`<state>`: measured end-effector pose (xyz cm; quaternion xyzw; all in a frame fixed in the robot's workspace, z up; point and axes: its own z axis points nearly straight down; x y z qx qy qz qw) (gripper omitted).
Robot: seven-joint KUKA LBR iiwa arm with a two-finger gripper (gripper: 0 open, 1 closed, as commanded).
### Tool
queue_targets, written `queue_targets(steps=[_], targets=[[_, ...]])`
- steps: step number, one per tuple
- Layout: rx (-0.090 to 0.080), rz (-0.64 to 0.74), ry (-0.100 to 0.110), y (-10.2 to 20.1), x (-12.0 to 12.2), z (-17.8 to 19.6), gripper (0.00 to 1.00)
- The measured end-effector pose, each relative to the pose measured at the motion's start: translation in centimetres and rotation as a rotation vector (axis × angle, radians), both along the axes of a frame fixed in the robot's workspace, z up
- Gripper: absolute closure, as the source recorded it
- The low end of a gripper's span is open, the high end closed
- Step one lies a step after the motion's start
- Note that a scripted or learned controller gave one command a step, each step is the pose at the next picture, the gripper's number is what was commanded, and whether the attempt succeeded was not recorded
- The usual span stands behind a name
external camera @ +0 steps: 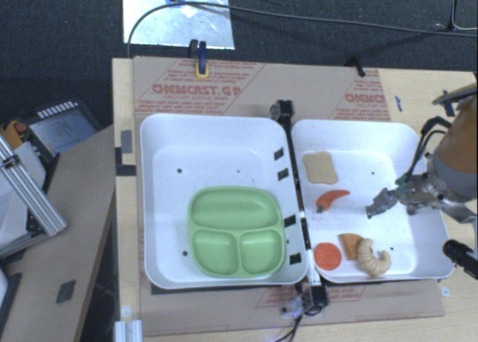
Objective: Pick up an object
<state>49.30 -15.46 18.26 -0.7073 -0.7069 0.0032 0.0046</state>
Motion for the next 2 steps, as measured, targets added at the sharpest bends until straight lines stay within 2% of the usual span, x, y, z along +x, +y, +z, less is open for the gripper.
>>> queue_targets(steps=[1, 2], targets=[[-0.002, 0.003, -0.012, 0.0, 0.3, 0.6, 0.00], [-0.001, 0.002, -0.009, -0.7, 0.3, -5.3, 0.00]])
